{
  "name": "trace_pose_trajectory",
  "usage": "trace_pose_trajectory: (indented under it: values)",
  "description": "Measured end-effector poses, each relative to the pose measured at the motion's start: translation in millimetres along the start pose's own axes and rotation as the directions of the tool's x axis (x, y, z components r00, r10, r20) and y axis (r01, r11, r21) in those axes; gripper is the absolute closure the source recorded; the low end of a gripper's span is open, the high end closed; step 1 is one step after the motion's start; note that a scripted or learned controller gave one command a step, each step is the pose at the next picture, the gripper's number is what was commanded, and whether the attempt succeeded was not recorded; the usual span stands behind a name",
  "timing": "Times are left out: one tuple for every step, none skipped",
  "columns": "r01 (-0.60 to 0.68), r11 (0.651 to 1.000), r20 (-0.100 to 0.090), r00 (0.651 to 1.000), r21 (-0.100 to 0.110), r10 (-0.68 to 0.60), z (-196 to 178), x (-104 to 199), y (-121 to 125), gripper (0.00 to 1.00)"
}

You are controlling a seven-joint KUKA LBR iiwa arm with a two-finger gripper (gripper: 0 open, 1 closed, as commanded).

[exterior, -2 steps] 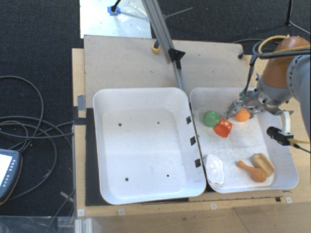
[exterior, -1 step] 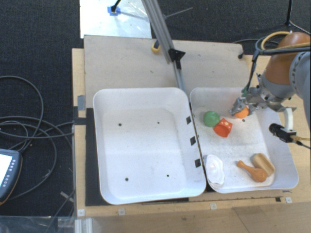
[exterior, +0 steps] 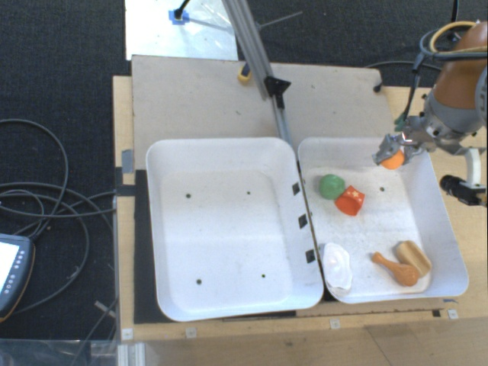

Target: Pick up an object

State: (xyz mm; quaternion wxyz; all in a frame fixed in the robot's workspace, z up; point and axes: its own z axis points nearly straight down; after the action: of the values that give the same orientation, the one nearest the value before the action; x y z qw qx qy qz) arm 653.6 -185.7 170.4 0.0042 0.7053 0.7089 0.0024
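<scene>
A: In the camera view, the gripper hangs over the far edge of the right bin, with a small orange thing pinched between its fingers.

B: Could it fall?

A: Maybe. Only a little of it shows, so the hold may be thin. It looks roundish; its long way cannot be told.

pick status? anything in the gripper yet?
Done: arm is over the right bin. In hand: the gripper sits at a small orange object near the far wall; a real hold is unclear. Left: lifting it clear. Green ball, red block, toy drumstick lie untouched.
</scene>
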Motion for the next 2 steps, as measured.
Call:
trace_pose_trajectory:
  values:
    - [-0.002,1.0,0.0,1.0,0.002,0.002,-52,-10,3,1.0]
    - [0.001,1.0,0.0,1.0,0.0,-0.001,-108,-11,5,1.0]
